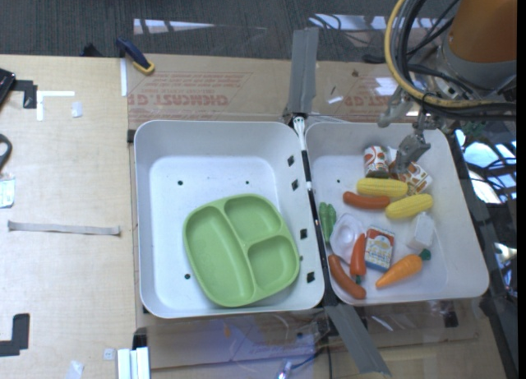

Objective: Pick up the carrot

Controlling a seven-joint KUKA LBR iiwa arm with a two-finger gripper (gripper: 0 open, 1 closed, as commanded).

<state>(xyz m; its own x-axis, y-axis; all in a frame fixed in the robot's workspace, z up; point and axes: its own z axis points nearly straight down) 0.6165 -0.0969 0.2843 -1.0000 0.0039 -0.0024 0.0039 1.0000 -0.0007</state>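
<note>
So far the carrot [400,269] has not been picked up. Far to the left of the carrot, a green plate [242,250] lies in the left bin [148,205], well out of the way.

The carrot lies flat in the right bin [462,229], near the front wall, with its green top pointing up and to the right. Just left of the carrot is a small box [379,248], and it looks like the two touch. Left of that are a red pepper [359,256] and a red sausage [345,277]. So the carrot's left side is crowded.

The gripper [408,154] hangs well behind the carrot, over the back part of the bin, close to a little can [376,159]. It holds nothing that can be seen, and whether it is open or closed cannot be told.

Between the gripper and the carrot lie yellow corn [408,205] and a white piece [422,229].

What could go wrong? The gripper could come down too soon and hit the corn. It could also pinch the box along with the carrot, since they sit so close. And the carrot is round and smooth, so it may roll or slip out if it is grabbed near its thin tip.
</note>
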